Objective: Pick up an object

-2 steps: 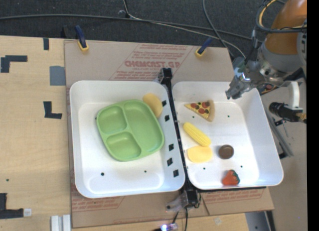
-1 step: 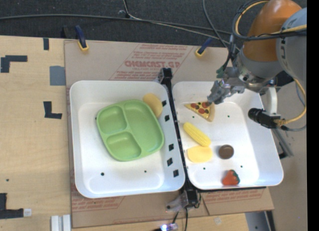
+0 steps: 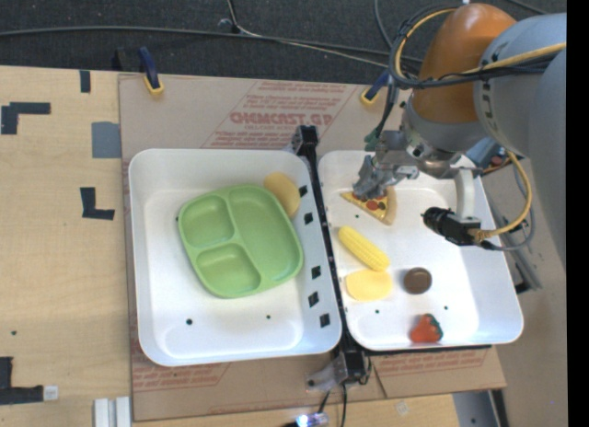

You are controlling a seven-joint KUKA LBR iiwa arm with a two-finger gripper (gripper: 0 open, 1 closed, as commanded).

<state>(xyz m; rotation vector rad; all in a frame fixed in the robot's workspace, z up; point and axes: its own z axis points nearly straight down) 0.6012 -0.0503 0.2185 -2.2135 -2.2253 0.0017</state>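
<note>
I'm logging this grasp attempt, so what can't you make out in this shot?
- Two-finger gripper: blurred, so finger state unclear, camera view.
- Triangular pizza slice toy: top end covered by the gripper; contact unclear.
- Pale yellow rounded object: partly behind the green divided plate; identity unclear.
- Small red object: too small to identify.

pizza slice [image 3: 373, 205]: lying flat near the back of the right bin [image 3: 488, 273], tan crust with red bits, its near end sitting directly under the gripper [image 3: 375, 181]
corn cob [image 3: 363, 247]: yellow, lying at a slant just in front of the pizza slice
yellow piece [image 3: 367, 284]: flat, resting just in front of the corn cob
brown round [image 3: 418, 280]: sitting just right of the yellow piece
red item [image 3: 425, 328]: lying near the front edge of the right bin
</note>
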